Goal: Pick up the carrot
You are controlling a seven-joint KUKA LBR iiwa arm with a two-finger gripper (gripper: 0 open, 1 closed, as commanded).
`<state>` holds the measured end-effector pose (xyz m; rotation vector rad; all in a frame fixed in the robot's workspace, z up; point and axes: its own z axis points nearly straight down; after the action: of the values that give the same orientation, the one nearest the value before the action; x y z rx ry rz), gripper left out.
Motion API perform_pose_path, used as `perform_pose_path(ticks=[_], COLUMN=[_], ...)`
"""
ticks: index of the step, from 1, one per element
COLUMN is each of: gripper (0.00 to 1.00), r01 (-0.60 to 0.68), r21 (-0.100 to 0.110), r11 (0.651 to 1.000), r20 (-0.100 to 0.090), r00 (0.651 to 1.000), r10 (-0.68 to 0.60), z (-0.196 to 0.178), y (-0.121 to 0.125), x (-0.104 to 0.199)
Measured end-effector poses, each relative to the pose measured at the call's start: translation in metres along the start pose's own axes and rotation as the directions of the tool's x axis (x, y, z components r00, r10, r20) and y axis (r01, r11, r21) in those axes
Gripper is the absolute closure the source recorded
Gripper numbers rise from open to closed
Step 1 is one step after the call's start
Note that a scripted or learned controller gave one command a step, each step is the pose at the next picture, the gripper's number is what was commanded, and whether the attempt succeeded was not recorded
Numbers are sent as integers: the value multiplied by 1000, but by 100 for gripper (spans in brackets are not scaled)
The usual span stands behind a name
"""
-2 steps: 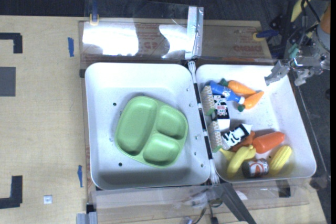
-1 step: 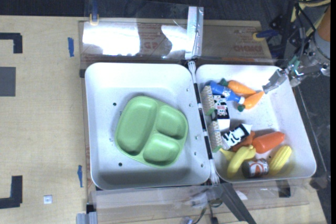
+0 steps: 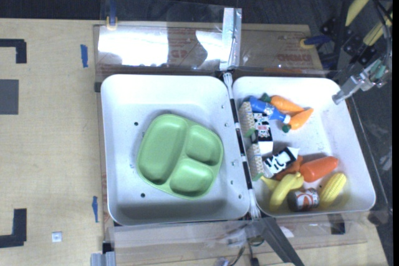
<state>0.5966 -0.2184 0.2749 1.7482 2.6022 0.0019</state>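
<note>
bins: 2 | carrot (image 3: 319, 167): 1 (right bin (image 3: 358, 146)) | green tray (image 3: 179, 154): 1 | gripper (image 3: 346, 91): grip state indiscernible

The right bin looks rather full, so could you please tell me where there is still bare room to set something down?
In the right bin, bare floor lies along the right wall, between the upper carrot and the lower carrot. Its left and bottom parts are crowded with toys, including the banana and corn. In the left bin, bare floor rings the green plate, widest at the top.
</note>
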Motion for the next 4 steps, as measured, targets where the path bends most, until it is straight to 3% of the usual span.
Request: perform_pose_path(ticks=[1, 2, 3, 4], gripper=[0, 0, 0, 0], r01=[124, 151, 134, -208], r21=[3, 3, 17, 22], r11=[992, 989, 991, 978], r20=[-4, -5, -14, -9], r00=[992, 989, 991, 978], r10=[-124, -151, -134, 208], z=[77, 67, 190, 180], y=[41, 43, 74, 68], x=[12, 24, 5, -5])
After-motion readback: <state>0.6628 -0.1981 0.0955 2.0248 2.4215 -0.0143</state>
